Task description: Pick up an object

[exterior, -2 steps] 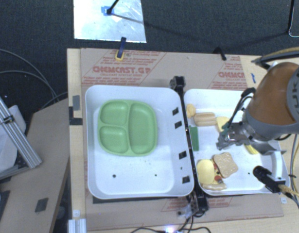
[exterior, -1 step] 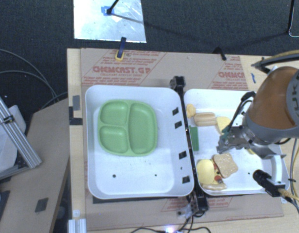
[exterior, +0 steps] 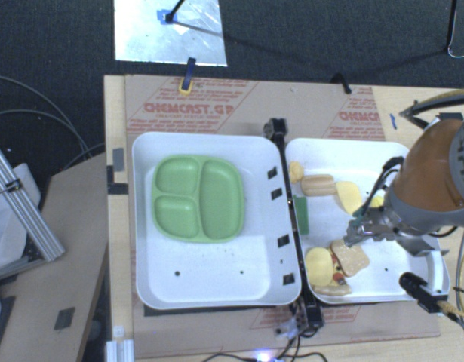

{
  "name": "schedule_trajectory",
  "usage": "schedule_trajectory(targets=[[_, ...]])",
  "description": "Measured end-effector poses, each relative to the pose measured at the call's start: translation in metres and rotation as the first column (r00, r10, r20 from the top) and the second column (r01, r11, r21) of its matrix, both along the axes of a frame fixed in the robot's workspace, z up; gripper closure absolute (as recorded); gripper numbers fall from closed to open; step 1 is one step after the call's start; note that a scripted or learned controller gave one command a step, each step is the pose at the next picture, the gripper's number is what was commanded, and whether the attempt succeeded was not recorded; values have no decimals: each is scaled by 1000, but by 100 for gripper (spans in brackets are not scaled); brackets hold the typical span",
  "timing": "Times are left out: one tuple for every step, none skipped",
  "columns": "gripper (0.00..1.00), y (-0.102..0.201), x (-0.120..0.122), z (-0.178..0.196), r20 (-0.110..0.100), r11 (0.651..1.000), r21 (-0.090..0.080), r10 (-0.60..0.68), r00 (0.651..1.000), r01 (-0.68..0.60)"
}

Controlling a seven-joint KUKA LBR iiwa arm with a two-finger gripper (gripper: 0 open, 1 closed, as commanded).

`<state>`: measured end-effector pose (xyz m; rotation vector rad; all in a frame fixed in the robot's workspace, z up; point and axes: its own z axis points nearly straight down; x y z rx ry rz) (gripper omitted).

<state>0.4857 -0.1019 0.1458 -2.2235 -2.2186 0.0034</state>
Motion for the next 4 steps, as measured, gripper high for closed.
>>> schedule_trajectory(targets=[[100,15,1,-3,3,1000,2,7,1000,-7],[100,59,3,92,14,1000,2,12,1000,-12],[100,173,0,49,0,1000,6,18,1000,-18],[100,210,2,141,12,1000,5,12,1000,-12]])
